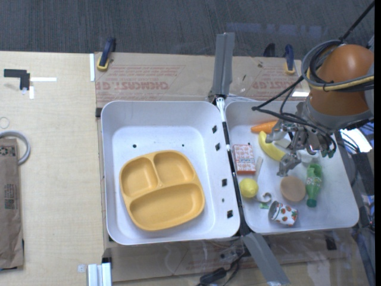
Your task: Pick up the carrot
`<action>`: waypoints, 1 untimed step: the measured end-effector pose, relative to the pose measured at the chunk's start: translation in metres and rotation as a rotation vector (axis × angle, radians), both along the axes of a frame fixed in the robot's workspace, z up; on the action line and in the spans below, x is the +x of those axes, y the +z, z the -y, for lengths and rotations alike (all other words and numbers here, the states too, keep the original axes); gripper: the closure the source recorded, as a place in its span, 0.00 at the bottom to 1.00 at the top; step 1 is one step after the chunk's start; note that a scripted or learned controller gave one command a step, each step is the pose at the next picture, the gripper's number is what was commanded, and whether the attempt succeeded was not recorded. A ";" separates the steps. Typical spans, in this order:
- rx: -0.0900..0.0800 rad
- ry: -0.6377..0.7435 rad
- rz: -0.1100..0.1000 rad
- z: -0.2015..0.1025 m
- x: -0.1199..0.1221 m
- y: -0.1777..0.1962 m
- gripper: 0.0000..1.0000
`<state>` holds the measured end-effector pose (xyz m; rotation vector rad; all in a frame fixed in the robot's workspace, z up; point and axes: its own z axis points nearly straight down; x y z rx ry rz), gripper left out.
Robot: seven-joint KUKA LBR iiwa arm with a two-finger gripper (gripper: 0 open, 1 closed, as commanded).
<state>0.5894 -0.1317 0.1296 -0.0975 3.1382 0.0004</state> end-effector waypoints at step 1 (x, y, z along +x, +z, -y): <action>-0.001 -0.038 0.006 0.036 0.061 0.051 0.00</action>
